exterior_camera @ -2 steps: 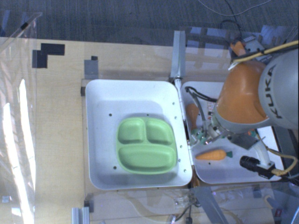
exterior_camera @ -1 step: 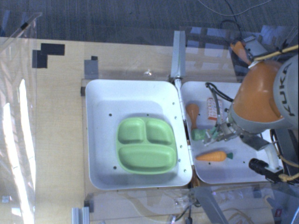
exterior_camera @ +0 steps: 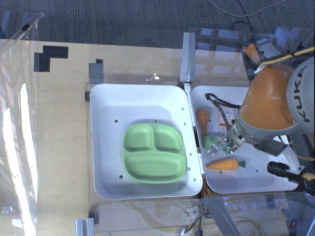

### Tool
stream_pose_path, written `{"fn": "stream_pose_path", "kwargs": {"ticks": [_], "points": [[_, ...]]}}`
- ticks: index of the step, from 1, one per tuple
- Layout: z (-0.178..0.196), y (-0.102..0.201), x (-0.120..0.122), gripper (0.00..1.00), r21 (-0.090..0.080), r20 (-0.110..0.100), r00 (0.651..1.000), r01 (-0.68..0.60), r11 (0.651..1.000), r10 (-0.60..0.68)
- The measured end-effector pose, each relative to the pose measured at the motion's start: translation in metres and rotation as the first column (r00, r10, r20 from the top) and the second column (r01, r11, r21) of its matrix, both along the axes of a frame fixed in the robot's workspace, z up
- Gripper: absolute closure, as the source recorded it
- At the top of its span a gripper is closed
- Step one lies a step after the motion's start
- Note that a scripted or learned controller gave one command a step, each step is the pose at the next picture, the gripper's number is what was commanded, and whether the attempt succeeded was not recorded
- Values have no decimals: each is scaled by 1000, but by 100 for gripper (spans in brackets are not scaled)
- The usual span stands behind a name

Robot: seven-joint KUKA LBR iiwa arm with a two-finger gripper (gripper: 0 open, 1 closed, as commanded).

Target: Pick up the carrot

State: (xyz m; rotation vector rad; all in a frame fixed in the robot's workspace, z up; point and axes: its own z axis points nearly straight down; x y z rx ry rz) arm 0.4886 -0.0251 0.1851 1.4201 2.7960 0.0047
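Note:
The carrot (exterior_camera: 222, 164), orange with a small green stub at its right end, lies flat in the right bin (exterior_camera: 256, 181) near that bin's front left. My gripper (exterior_camera: 226, 144) hangs just above and behind the carrot, under the arm's orange band (exterior_camera: 266, 102). Nothing visibly joins the carrot to the gripper; the carrot rests on the bin floor.
A tan, club-shaped item (exterior_camera: 202, 120) lies along the right bin's left wall, with a small green piece (exterior_camera: 209, 141) beside the gripper. The left bin (exterior_camera: 106, 132) holds a green divided plate (exterior_camera: 154, 152). A black cable (exterior_camera: 221, 104) loops off the wrist.

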Motion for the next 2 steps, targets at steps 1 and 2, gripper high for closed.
{"fn": "stream_pose_path", "kwargs": {"ticks": [1, 2], "points": [[0, 16, 0, 100, 2, -1, 948, 319, 948, -319], [-1, -17, -1, 100, 0, -2, 994, 112, 994, -112]]}}
